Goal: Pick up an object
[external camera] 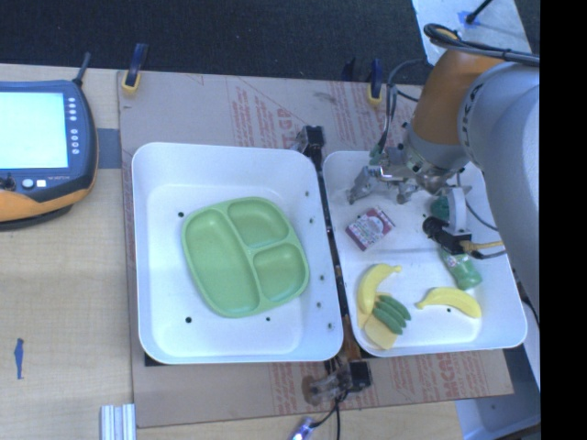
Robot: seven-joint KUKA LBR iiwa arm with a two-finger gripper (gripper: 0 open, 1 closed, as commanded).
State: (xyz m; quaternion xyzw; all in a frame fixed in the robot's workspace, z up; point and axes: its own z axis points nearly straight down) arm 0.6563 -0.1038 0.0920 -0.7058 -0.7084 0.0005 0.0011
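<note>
- Tool (pixel 393 183) at the end of the grey arm (pixel 500 126), seen at the upper right of the frame, over the upper part of the right bin (pixel 500 333); its metal fingers spread apart, released, with nothing between them.
- Orange band (pixel 449 94) of the arm just above the wrist, upper right.
- Right bin, white and shallow, at the right of the frame, holding the loose objects.
- Small red and white packet (pixel 370 227) on the bin floor just below the tool, apart from the fingers.
- Yellow banana-shaped piece (pixel 372 284) lower in the same bin, its lower end touching a dark green pod-like piece (pixel 392 313), which lies over a pale yellow piece (pixel 379 333).
- Second yellow banana (pixel 449 301) to the right of these, near the lower right corner of the bin.
- Green bottle-like object (pixel 463 270) along the right side of the bin, partly under dark cabling; its exact shape cannot be told.
- Left bin (pixel 156 333), white, at the centre of the frame, touching the right bin along one edge.
- Light green divided plate (pixel 246 257) with three compartments, lying flat in the left bin.
- Control pendant (pixel 41 145) with a lit screen and orange rim on the desk (pixel 64 337) at the upper left.
- Brown cardboard sheet (pixel 238 108) under both bins.
</note>
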